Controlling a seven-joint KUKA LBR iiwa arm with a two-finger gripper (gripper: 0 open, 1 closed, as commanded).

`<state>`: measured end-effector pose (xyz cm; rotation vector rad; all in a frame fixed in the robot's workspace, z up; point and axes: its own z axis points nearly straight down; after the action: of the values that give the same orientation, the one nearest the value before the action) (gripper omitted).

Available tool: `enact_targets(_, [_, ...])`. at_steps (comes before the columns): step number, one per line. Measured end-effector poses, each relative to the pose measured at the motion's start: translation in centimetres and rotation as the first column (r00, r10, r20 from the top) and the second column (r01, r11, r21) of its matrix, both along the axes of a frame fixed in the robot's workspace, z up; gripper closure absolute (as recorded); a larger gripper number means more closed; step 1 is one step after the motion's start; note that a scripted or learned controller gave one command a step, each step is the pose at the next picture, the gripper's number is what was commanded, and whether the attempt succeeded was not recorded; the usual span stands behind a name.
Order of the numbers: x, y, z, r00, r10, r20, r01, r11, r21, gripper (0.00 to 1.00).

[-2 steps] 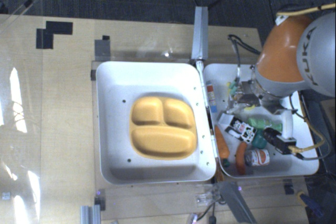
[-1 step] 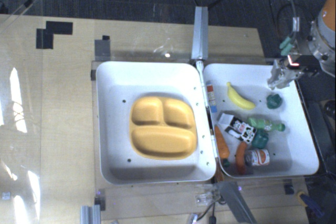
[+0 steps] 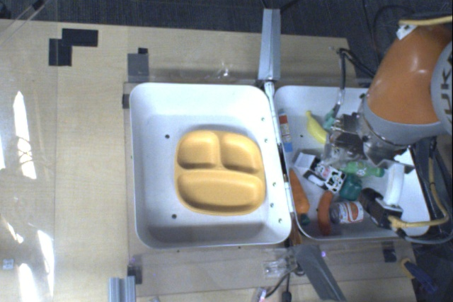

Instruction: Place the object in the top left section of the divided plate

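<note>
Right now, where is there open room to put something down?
Bare floor rings the yellow divided plate in the left bin, and its three sections are bare. The right bin is crowded under the claw.

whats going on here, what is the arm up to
A grey and orange robot arm reaches in from the right over the right bin, which holds a jumble of small things: a yellow banana, an orange carrot, a can and others. Its gripper sits low among that clutter. The left bin holds a yellow divided plate, and nothing lies in its top left section yet.
</note>
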<state>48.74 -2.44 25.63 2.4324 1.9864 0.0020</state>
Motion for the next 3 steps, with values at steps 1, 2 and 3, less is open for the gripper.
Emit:
enact_targets(1, [1.8, -5.0, -3.8, 0.999, 0.047, 0.001, -0.047, 0.999, 0.000, 1.00])
enact_targets(2, [0.1, -15.6, -2.8, 0.999, -0.043, 0.002, 0.043, 0.999, -0.002, 1.00])
enact_targets(3, [0.1, -15.6, -2.8, 0.999, -0.043, 0.002, 0.043, 0.999, -0.001, 0.00])
